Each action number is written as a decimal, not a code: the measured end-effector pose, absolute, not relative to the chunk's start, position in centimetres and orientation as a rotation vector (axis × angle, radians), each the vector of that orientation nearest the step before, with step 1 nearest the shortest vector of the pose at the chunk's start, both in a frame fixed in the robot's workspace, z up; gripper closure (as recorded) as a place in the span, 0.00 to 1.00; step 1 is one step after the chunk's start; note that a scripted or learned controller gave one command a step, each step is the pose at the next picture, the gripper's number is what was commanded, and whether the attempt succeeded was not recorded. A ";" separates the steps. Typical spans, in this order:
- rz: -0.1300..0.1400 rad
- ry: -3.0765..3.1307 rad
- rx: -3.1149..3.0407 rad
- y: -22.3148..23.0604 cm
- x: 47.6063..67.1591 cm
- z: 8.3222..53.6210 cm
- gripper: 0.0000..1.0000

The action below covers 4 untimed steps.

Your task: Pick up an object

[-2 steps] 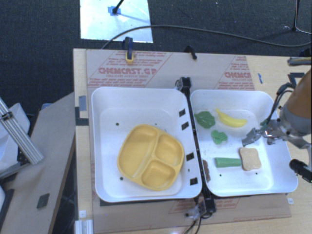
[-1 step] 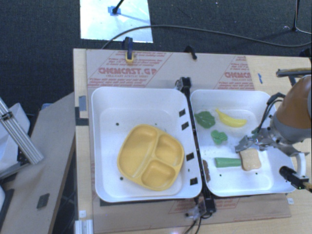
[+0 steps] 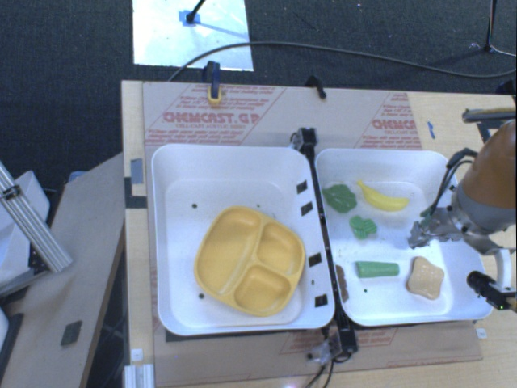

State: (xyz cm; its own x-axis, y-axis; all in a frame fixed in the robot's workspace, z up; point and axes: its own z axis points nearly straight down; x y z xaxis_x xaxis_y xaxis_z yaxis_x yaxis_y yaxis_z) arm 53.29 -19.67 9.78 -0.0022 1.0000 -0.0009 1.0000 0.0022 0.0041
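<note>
While the grey arm with its orange band (image 3: 491,180) reaches in over the right-hand shallow white bin (image 3: 380,162), its two-finger gripper (image 3: 426,231) hangs low above that bin's floor, near the right wall. Whether the pincer is open or closed cannot be told; its tip is a small dark blur with nothing visibly caught in it.

Taking the gripper as the landmark, the beige lumpy bread-shaped toy (image 3: 426,278) lies just below it and nearest of all, seemingly apart from it. The yellow plastic banana (image 3: 383,198) lies up and to the left of the gripper, near the bin's far side. The small green leafy plastic piece (image 3: 363,227) sits to the gripper's left, at about its level. The larger dark green leafy plastic vegetable (image 3: 340,198) rests farther left and a little higher, close to the divide between the bins. The green block-shaped plastic piece (image 3: 376,269) lies flat, down and to the left of the gripper, just beside the bread toy.

Well to the gripper's left, the left-hand white bin (image 3: 186,168) holds a yellow three-compartment plastic tray (image 3: 250,259), lying slantwise on its floor.
</note>
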 end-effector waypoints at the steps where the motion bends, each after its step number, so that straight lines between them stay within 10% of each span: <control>1: 0.004 2.222 2.214 -19.2 52.9 14.4 1.00; 4: 0.006 2.231 2.209 -14.3 54.2 24.5 1.00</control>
State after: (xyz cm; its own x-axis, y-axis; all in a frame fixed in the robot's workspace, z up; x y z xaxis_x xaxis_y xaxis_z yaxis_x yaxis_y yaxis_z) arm 54.20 -14.27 24.48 -0.0101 0.9999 0.0010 0.9999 0.0101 0.0040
